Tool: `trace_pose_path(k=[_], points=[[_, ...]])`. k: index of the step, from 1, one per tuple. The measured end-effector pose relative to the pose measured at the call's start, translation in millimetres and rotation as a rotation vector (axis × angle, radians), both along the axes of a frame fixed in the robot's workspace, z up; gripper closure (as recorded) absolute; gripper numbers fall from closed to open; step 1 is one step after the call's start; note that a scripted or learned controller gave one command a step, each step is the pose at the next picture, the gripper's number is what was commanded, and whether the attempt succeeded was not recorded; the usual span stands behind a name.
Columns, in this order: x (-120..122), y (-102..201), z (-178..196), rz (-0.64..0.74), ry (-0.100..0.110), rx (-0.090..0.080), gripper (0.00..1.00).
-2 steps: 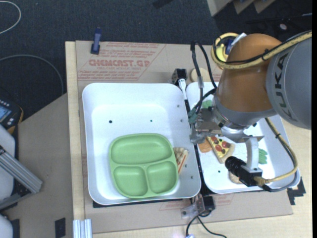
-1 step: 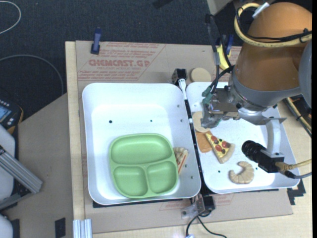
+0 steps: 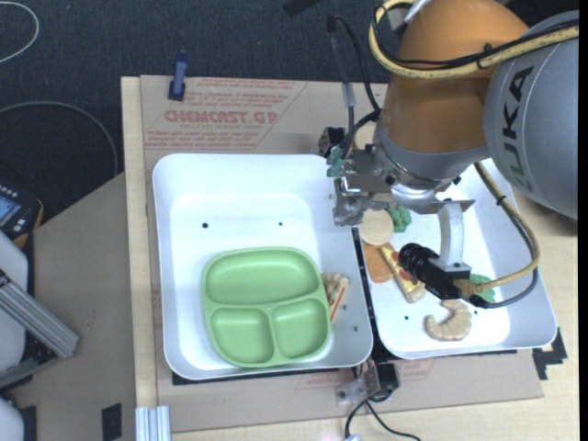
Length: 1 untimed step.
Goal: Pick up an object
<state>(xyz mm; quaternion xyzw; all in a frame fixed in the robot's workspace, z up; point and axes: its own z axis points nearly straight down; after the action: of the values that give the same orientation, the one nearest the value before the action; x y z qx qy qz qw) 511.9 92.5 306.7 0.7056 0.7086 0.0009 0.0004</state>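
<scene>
My gripper point(image 3: 356, 205) hangs low over the left edge of the right bin point(image 3: 514, 324), under the arm's big orange and grey wrist. A round beige piece point(image 3: 375, 229) lies right beside it, with a small green piece point(image 3: 401, 218) just behind. In front of these a toy pizza slice point(image 3: 393, 266) lies flat on the bin floor, and a tan croissant point(image 3: 449, 322) sits near the bin's front. The wrist hides the back of this bin.
The left bin point(image 3: 184, 200) bears a green three-part plate point(image 3: 266, 303) at its front, with a small tan and orange toy point(image 3: 335, 291) against the plate's right side. A cardboard sheet point(image 3: 220, 113) lies under both bins.
</scene>
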Motion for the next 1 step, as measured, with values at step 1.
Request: trace_pose_path(k=[1], points=[[-23.8,14.1,110.0,0.0,-0.011,0.004,1.0]])
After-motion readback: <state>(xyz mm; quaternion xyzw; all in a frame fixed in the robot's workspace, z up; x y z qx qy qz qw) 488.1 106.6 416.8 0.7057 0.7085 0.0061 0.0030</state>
